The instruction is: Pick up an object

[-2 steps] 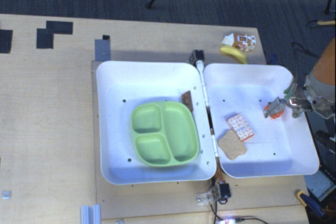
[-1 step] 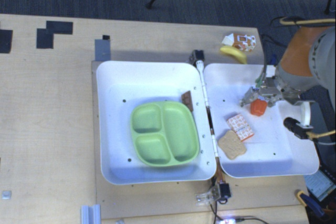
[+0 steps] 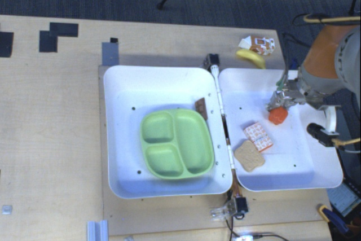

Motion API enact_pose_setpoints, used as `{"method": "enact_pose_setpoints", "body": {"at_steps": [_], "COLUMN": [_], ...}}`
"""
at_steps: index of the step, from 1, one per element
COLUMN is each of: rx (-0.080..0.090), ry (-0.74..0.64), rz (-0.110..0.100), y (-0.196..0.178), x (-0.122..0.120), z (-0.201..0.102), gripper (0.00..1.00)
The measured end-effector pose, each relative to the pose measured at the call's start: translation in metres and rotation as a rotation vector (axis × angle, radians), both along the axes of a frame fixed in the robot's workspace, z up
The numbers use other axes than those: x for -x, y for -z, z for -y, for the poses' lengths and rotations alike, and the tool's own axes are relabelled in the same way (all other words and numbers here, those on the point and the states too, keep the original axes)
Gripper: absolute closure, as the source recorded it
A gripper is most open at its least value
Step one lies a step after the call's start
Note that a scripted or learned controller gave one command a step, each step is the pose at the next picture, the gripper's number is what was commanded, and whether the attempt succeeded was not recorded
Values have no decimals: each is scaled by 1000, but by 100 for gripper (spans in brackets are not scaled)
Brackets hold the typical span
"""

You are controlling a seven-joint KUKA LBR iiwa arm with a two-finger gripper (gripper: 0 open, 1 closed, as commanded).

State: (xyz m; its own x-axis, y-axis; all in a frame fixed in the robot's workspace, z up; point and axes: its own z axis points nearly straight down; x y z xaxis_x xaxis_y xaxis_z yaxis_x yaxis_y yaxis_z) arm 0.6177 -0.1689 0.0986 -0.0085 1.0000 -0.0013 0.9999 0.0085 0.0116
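Observation:
My gripper (image 3: 280,101) hangs over the upper right part of the right bin (image 3: 299,178). A small orange-red object (image 3: 277,116) lies right below its tip, touching or nearly touching it; whether it is gripped cannot be made out. Lower down and to the left in the same bin lie a red-and-white checkered packet (image 3: 258,136) and a tan, bread-like slice (image 3: 249,156), side by side.
The left bin (image 3: 121,121) holds a green divided plate (image 3: 177,144) and a small brown piece (image 3: 201,106) by the dividing wall. Behind the right bin, on the bench, lie a yellow banana (image 3: 251,57) and a small printed box (image 3: 263,44).

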Motion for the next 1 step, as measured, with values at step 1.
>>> {"method": "enact_pose_setpoints", "body": {"at_steps": [1], "rx": [-2], "ry": [4], "rz": [-8], "y": [-88], "x": [78], "z": [-42], "gripper": [100]}}
